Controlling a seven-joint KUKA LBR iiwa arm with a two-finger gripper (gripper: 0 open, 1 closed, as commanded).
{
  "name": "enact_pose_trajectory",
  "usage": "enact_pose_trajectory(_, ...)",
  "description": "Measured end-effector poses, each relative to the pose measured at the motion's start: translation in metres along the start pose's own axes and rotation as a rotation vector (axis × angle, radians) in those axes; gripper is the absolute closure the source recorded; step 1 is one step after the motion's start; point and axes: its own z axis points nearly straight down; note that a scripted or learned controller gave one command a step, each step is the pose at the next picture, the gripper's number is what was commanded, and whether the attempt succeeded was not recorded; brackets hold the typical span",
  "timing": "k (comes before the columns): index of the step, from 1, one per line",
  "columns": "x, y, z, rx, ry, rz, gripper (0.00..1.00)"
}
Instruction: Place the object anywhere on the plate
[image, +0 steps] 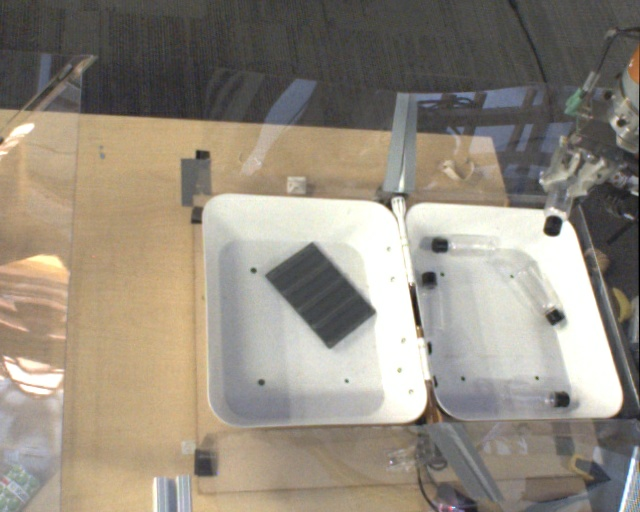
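Note:
A dark grey ribbed plate (320, 294) lies flat and turned at an angle in the middle of the left bin (228, 330). In the right bin (590, 330) lie clear plastic tubes with black caps: one along the far wall (468, 243), one slanting at the right (538, 288), and one by the near wall (535, 398). A further black cap (428, 279) sits by the left wall of that bin. My gripper (555, 218) hangs over the far right corner of the right bin, above the rim and apart from all the tubes.
A metal bar (402, 140) runs back from the gap between the bins. Small black brackets (197, 180) (204, 462) stand on the wooden bench left of the left bin. Cables and hardware crowd the far right behind the arm.

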Motion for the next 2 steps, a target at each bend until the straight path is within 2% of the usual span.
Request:
enact_pose_trajectory(1,-0.002,0.001,-0.029,0.000,0.001,0.024,1.00)
enact_pose_trajectory(2,0.034,-0.010,-0.059,-0.001,0.001,-0.009,1.00)
